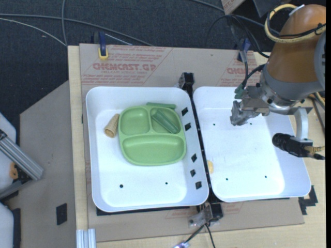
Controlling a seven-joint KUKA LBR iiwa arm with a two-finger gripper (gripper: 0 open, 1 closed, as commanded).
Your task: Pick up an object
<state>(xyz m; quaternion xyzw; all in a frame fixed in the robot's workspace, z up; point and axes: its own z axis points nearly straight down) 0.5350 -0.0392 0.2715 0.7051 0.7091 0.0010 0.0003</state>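
Note:
My gripper (239, 119) hangs over the upper left part of the right bin (258, 185), above bare white floor. The left bin (103, 185) holds a light green divided plate (150, 149). A darker green elongated piece (166, 121) lies in the plate's upper right compartment. A dark green strip (161, 106) shows just behind the plate's far rim. A tan cone (111, 125) lies on the bin floor against the plate's left side. I see nothing between the gripper and the floor below it.
A small tan bit (209, 166) sits at the divider between the bins, by the right bin's left rim. Black clips (187, 80) hold the bins along the middle seam. Cardboard (129, 66) underlies both bins.

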